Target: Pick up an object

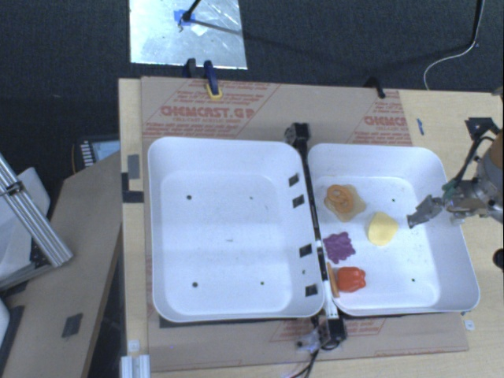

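Two white bins sit side by side on the desk (pixel 260 101). The left bin (pixel 228 227) has nothing lying in it that I can see. The right bin (pixel 457 282) has four small things in it, and they all lie near its left side, close to the wall between the bins. It looks like they were just dropped there loose, so the arm can try to grab any one of them.

At the top of the group is an orange swirly thing (pixel 344 200). Below it and to the right is a yellow lump (pixel 383 229). A purple bunch (pixel 339 246) lies lower on the left, and a red pepper toy (pixel 350 279) is at the bottom. None of them touch each other, so each one has some room around it.

The arm comes in from the right. The hand (pixel 425 209) is over the right bin, at its right side. It is just beside the yellow lump but not touching it. The hand has nothing in it. It is too small and dark to tell how wide it is open.

I think the yellow lump is the easiest one to pick, because it is the nearest.
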Tool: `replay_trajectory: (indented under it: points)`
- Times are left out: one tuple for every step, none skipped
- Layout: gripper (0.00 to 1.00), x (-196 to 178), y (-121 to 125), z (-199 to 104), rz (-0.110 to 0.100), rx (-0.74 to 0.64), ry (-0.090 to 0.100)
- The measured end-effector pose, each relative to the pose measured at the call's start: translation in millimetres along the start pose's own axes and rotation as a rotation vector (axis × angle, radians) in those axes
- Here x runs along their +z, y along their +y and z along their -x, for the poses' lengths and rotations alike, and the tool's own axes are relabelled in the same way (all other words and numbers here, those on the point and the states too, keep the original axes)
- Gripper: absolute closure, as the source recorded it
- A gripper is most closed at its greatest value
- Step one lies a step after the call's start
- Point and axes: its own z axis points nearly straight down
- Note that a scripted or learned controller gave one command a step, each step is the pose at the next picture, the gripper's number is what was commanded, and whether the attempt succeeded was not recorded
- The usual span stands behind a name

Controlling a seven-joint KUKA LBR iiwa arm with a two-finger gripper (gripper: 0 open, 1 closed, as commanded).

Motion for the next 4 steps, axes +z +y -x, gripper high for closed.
replay_trajectory:
  points:
    - [1.0, -11.2, 1.1, 0.2, 0.003, -0.003, -0.001]
    - [1.0, -66.2, 33.2, -40.4, 0.008, -0.007, 0.0]
    - [1.0, -157.0, 38.5, -111.6, 0.012, -0.01, 0.001]
    - [1.0, -45.9, -17.1, -78.3, -0.012, 0.006, 0.001]
